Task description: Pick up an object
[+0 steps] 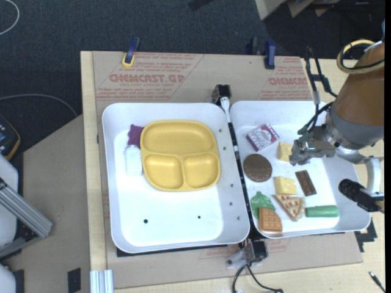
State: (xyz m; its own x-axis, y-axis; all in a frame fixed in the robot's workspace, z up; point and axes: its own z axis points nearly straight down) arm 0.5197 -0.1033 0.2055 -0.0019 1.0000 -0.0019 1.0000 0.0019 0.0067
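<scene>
Because the toy foods lie crowded in the right bin [348, 221] at the frame's right, the gripper [300, 151], whose jaws' state I cannot tell, hovering between the yellow cheese block [284, 151] and chocolate bar [305, 182], could nudge neighbours and close on nothing.

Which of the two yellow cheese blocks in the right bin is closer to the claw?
The upper cheese block, just left of the claw. The lower cheese block sits nearer the camera, beside the brown cookie.

Dark carpeted floor [67, 17] surrounds a brown board-topped bench [183, 72]. Clamps [129, 54] grip its far edge; thin cables [36, 99] trail across the floor.
</scene>
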